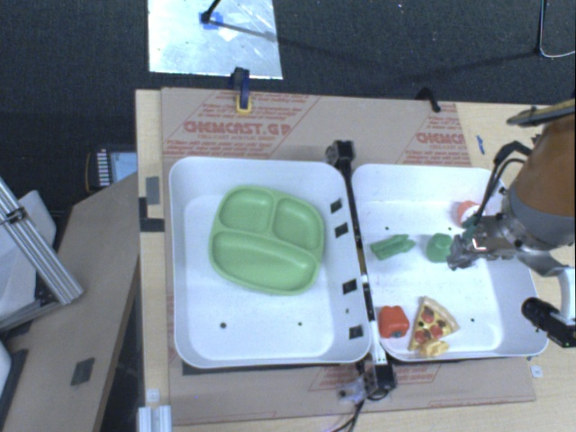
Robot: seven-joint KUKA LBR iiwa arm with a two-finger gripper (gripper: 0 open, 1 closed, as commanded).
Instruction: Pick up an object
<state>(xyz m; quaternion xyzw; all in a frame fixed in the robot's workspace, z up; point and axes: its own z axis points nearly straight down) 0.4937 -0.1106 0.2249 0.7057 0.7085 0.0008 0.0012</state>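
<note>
White plastic bins sit side by side on the desk [148, 349], over a brown cardboard sheet [270, 124].

Camera view, overhead slant. Left bin [193, 331] holds one item: a green divided plate [267, 238], lying flat near the middle.

Right bin [396, 192] holds the loose pieces: a green bean-like piece [391, 247], a rounder green piece [438, 247] just beside it, a red pepper-like piece [392, 321] at the near edge, a pizza slice [432, 325] just beside that, and a red-and-white piece [465, 211] toward the far right, partly hidden by the arm.

End effector [463, 251] is low in the right bin, just beside the rounder green piece, maybe touching it. Cannot tell from this angle whether it is open or closed, nor whether anything is gripped.

Judgement: that low placement fits a grasp attempt on the rounder green piece, the likely target; nothing is lifted yet.
</note>
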